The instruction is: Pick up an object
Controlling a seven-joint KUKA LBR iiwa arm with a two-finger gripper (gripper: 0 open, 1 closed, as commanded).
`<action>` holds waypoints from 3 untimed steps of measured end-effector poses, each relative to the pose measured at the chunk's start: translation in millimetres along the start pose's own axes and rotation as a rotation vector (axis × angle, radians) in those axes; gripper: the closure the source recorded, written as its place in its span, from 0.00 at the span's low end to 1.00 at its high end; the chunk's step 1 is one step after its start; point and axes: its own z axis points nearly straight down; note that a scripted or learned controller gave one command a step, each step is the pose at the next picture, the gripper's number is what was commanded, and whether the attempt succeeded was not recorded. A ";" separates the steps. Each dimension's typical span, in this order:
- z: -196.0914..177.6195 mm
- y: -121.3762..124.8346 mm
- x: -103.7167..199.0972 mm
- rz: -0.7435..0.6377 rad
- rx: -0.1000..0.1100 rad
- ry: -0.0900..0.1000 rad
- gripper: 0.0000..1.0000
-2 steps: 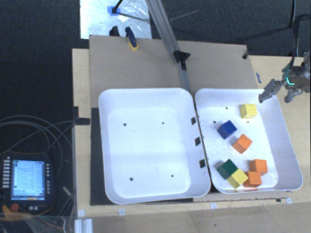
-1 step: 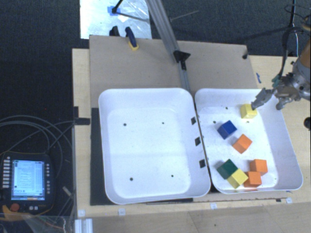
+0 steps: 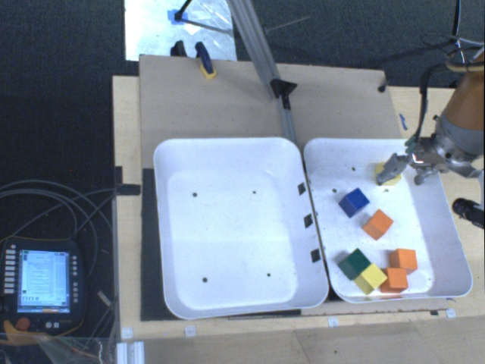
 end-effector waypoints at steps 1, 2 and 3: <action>41.7 2.5 -1.1 0.000 -0.002 -0.001 0.00; 27.5 4.3 -1.7 -0.002 -0.009 -0.003 1.00; -37.8 4.1 -3.0 -0.002 -0.013 -0.004 1.00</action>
